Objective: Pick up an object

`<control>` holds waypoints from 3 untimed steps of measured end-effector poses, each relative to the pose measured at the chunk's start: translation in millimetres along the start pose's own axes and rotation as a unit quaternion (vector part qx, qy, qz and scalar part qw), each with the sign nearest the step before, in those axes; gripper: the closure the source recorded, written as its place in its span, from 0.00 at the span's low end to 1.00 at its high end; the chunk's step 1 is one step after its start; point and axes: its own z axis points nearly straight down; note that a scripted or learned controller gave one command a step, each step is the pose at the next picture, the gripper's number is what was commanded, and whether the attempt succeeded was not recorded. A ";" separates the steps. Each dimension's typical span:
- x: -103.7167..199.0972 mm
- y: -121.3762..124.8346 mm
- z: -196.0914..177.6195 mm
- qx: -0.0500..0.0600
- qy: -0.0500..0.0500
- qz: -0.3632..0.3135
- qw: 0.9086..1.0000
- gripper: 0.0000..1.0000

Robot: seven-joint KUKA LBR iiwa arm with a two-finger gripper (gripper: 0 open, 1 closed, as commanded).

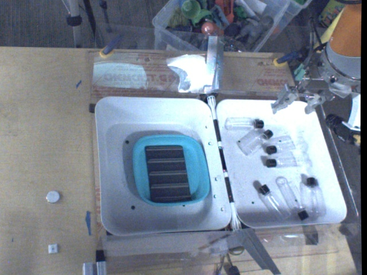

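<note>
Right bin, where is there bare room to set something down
In the right bin, bare floor lies along the left wall, between the upper vials and the lower ones. The middle and lower right are crowded. The gripper hovers over the top edge.

Up top you've got a clear plastic tub [229, 10] stuffed with colorful toys, sitting past the far edge of the bench. Just below it there's a cardboard sheet [172, 76] with a crumpled shiny bit [192, 73] on it. Upper left of the frame, a tripod leg [71, 4]. Lower left on the wooden bench [40, 125], a small round disc [53, 197] and a tiny white square [53, 248] below it.
</note>
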 end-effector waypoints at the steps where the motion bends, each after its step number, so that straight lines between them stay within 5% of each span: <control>1: -17.8 46.0 197.7 -0.003 -0.001 -0.068 0.998 0.00; 2: -18.6 46.9 185.7 -0.004 -0.001 -0.068 0.998 1.00; 3: -18.9 46.7 186.0 -0.004 -0.002 -0.068 0.998 0.00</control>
